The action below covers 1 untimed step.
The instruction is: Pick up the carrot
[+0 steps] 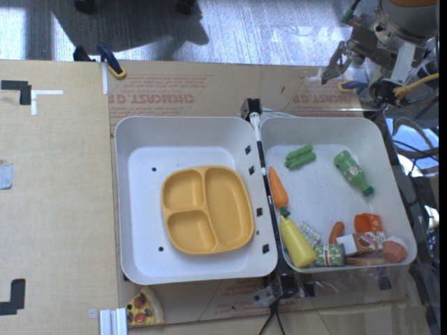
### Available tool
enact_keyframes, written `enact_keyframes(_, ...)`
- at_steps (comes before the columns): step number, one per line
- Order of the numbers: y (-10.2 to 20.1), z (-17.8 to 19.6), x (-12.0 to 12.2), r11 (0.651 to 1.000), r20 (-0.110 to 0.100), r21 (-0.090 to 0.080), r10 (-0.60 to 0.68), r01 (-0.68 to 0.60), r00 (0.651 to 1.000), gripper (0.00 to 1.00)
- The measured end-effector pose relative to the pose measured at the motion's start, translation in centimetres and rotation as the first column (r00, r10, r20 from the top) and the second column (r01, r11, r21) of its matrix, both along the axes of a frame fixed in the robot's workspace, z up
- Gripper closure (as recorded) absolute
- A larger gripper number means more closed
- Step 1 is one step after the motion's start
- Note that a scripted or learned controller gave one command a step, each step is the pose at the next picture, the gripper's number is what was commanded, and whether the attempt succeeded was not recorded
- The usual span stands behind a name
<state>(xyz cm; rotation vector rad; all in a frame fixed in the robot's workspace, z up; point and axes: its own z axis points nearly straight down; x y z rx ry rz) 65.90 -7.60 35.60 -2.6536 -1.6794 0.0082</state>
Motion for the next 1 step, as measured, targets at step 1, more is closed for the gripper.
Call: enact_keyframes(1,-1.18,16.22,-0.07,0.993,0.003,0.000,0.116,-0.116,0.993,0.00)
